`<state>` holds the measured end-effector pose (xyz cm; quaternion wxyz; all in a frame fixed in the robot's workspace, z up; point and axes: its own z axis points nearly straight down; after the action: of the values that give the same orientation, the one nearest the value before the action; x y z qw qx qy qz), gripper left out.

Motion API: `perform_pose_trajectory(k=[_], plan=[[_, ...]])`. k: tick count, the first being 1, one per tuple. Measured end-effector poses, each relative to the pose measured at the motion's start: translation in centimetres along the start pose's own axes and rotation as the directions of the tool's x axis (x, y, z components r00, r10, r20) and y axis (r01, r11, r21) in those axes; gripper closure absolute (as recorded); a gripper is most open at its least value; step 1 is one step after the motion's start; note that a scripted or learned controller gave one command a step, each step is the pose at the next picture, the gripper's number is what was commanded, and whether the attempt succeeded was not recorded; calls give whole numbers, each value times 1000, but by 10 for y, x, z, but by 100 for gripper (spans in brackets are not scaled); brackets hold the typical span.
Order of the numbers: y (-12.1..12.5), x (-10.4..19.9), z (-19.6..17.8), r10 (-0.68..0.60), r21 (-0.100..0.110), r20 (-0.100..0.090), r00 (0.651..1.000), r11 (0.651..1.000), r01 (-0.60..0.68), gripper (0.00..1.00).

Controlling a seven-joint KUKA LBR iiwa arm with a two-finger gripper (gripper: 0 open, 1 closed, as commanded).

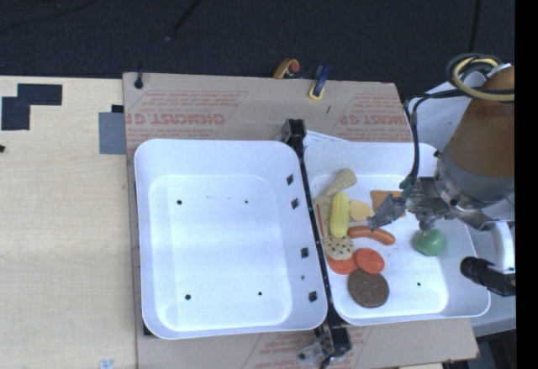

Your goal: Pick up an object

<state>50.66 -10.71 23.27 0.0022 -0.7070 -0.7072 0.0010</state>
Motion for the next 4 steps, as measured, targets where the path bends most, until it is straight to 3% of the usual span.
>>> perform_pose_trajectory(k=[1,2,3,4], plan=[[-36,-28,128,4,13,-2,1000,1000,-4,0],[-31,23,147,-2,0,-1,1000,1000,2,0],[-31,19,135,7,-1,0,1000,1000,-7,100],[42,14,144,-1,-8,2,1000,1000,1,100]])
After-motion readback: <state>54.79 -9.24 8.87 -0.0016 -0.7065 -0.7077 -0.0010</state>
